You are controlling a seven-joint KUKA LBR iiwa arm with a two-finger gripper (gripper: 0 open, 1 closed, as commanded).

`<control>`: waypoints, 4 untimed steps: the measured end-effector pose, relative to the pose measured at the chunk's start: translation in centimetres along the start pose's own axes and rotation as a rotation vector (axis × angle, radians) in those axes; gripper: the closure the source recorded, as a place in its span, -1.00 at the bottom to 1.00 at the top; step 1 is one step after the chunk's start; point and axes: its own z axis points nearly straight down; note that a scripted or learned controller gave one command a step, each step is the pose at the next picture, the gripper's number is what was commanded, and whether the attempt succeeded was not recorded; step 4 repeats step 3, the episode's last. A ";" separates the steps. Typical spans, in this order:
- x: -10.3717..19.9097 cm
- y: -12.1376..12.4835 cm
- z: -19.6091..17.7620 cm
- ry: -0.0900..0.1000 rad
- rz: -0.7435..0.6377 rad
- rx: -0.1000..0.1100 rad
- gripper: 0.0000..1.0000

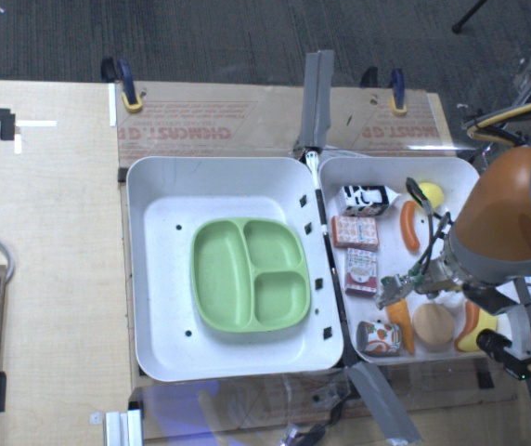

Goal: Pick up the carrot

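The carrot (399,321) is a small orange wedge lying near the front of the right bin (460,167), between a small can (380,338) and a tan round roll (433,323). My gripper (394,291) reaches in from the right, with the orange-banded wrist (502,216) behind it. It hangs just above the carrot's upper end and hides part of it. I see nothing lifted off the bin floor.
The right bin also holds a black-and-white box (366,196), two reddish packets (355,231) (361,270), an orange-red sausage shape (408,224), a yellow fruit (430,194) and an orange-yellow piece (474,326). A green divided plate (250,273) lies in the left bin (154,249).
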 end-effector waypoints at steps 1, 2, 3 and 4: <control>-1.7 0.4 3.0 0.001 -0.039 0.002 -1.00; -1.8 0.4 2.1 0.001 -0.036 0.002 1.00; 1.5 0.3 -7.1 -0.001 0.026 0.000 1.00; 1.5 0.3 -7.1 -0.001 0.026 0.000 1.00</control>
